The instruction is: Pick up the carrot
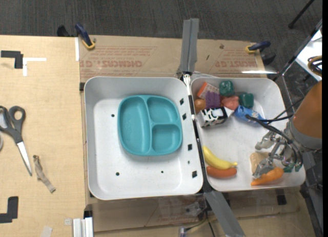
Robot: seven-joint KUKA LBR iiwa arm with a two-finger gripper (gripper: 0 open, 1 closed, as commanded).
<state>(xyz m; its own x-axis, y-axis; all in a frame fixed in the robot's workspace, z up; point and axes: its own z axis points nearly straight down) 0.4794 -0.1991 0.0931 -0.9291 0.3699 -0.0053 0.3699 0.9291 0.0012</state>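
The carrot [267, 177] is orange and lies on its side in the front right corner of the right bin [233, 141]. My gripper [263, 155] hangs just above it, reaching in from the right, and looks open. Its lower finger [262, 168] ends right at the carrot's upper side, while the upper finger [265, 142] is clear of it. Nothing sits between the fingers except a tan slice [256, 161] lying on the bin floor below.
A banana [217, 159] and a red sausage [221, 172] lie left of the carrot. Several small toys crowd the bin's back, including a black-and-white block [212, 116] and a blue piece [248, 114]. The left bin [102, 144] holds a teal divided plate [150, 125]. Scissors [16, 131] lie on the bench.
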